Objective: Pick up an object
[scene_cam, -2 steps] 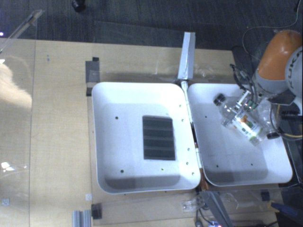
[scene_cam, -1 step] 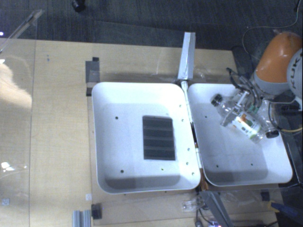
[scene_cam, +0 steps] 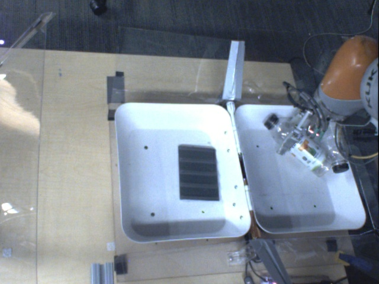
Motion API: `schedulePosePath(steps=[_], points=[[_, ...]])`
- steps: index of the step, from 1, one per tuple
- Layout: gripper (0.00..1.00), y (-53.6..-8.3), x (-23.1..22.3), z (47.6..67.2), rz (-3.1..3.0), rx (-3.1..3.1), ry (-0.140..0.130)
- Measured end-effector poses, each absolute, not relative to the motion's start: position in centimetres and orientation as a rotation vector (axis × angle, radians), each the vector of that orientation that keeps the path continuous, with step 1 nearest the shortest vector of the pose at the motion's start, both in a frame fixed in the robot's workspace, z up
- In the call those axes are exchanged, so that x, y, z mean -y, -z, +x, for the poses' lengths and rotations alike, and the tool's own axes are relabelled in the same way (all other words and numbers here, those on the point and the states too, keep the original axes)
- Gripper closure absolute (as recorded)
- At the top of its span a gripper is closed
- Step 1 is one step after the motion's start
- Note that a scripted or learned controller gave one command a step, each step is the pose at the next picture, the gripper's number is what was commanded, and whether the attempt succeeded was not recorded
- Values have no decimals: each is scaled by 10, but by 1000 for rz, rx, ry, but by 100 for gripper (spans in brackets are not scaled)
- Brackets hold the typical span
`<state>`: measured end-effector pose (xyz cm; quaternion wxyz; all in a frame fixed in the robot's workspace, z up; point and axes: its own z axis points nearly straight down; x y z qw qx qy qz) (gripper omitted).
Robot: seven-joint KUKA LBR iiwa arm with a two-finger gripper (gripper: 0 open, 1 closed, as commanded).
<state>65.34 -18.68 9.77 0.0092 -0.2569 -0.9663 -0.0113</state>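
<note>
The bench [scene_cam: 65, 176] is a pale wooden surface carrying two shallow white bins side by side, their inner rims touching along a dark seam. A grey metal bar [scene_cam: 234, 70] stands at the far end of that seam, running away from the bins.

The left bin [scene_cam: 136, 158] is the larger container in view. It holds one item: a dark ribbed rectangular object [scene_cam: 198, 172], lying flat near the centre of the bin floor, slightly toward the right wall, long side running front to back. It touches no wall and is well apart from my gripper. Small dark holes dot the floor around it.

The right bin [scene_cam: 296, 209] holds no loose item that I can make out; its near half is bare white floor with a few small holes.

My arm [scene_cam: 349, 70] enters from the right, the orange band above the grey wrist, over the far right corner of the right bin. Cables loop beside it.

My gripper [scene_cam: 299, 141] hangs over the far half of the right bin, tilted, with clear and metallic parts. I cannot tell whether it is apart or together, and no object is visible in it
</note>
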Motion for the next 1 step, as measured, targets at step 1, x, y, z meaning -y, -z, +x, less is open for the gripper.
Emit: schedulePosePath(steps=[1], points=[[100,-197,130,652,-698,3075,4]])
